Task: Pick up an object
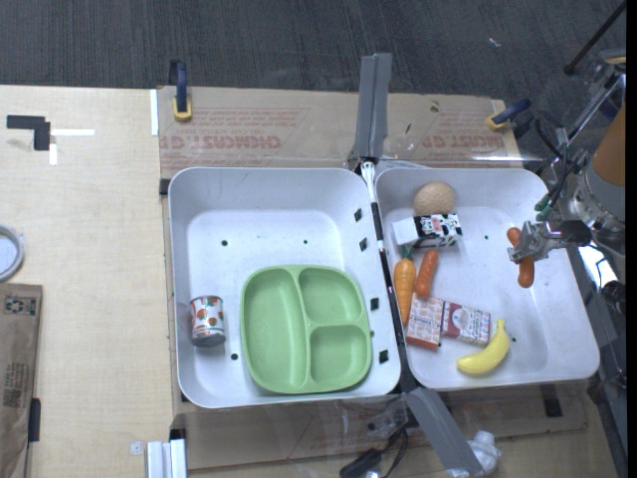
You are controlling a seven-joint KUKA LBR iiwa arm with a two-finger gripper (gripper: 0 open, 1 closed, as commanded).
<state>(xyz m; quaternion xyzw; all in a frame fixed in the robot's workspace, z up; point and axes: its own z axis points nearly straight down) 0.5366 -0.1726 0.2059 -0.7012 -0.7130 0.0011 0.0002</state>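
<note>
green divided plate (304,329) and small can (207,321) in left bin (189,267)

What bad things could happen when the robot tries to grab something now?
The hand sits right over a small orange piece near the right bin's wall, so it might bump the wall or push the piece away. The carrots lie close together, so grabbing one could drag the other.

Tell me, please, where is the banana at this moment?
The banana lies in the right bin, near its front edge, just right of the two small red and white cartons and below the pincer.
</note>
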